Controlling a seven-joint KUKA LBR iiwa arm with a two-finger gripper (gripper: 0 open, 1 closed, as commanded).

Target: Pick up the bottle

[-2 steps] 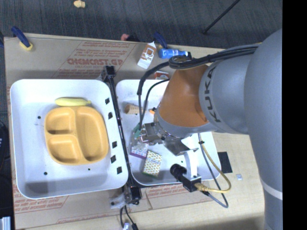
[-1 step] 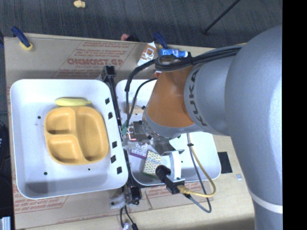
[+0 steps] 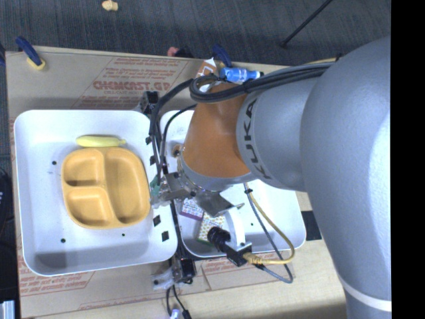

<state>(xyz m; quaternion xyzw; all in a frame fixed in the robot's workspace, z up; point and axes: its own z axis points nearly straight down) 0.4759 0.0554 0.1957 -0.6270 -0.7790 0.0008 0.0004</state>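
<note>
Arm (image 3: pixel 279 131) is reaching in over the right bin (image 3: pixel 292 234) and covering most of it. The hand (image 3: pixel 171 190) is sitting low at the wall where the two bins meet. Hand state: cannot tell, the wrist is blocking it. Cannot tell where the bottle is either; nothing in the uncovered part of the bin is reading as one. Just below the hand, partly under the wrist, a small purple-and-white patterned thing (image 3: pixel 192 209) is lying on the right bin's floor. On the side of the hand away from the arm, a yellow divided plate (image 3: pixel 106 185) is lying flat in the left bin (image 3: pixel 26 178), near the hand but apart from it. A long yellow thing (image 3: pixel 99 140) is lying against the plate's far rim. Both bins are sitting on the cardboard-covered table (image 3: pixel 133 82).
</note>
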